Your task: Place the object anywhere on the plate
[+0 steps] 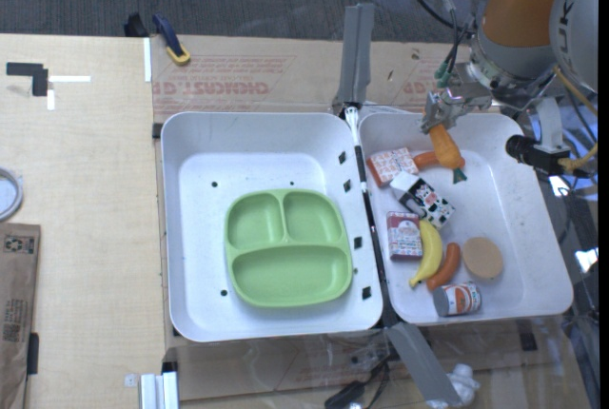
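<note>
Green plate (pixel 287 248) sits apart; gripper (pixel 439 119), seemingly closed on carrot (pixel 445 151), hangs above right bin (pixel 533 236).

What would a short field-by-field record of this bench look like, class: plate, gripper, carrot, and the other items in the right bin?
plate: green, three compartments, lying flat in the left bin
plate contents: nothing on it
gripper: above the right bin's far edge, fingers closed on the carrot
carrot: orange toy, hanging tilted over the right bin
other items in right bin: banana, sausage, can, round brown disc, small cartons
task state: carrot not yet on plate
</note>
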`<state>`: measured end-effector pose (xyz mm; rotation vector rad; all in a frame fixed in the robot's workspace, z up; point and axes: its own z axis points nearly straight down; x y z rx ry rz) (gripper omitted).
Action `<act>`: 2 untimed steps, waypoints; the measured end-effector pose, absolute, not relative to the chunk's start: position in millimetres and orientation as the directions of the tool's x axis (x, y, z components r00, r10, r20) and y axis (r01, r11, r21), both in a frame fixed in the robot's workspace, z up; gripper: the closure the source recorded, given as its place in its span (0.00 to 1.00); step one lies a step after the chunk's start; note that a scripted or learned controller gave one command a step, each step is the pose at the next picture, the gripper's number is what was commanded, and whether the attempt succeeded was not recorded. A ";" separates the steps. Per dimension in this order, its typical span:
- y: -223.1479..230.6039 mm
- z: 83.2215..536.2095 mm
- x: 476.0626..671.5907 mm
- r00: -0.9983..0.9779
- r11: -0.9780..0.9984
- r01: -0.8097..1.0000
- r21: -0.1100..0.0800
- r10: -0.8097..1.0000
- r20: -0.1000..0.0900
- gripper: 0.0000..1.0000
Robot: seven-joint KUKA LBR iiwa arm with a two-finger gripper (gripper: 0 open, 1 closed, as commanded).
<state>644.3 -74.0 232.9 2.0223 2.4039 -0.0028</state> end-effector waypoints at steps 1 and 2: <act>-35.1 195.1 557.6 -0.428 0.428 0.904 -0.003 0.904 0.001 1.00; 36.3 191.0 556.5 -0.524 0.524 0.852 -0.002 0.852 0.001 1.00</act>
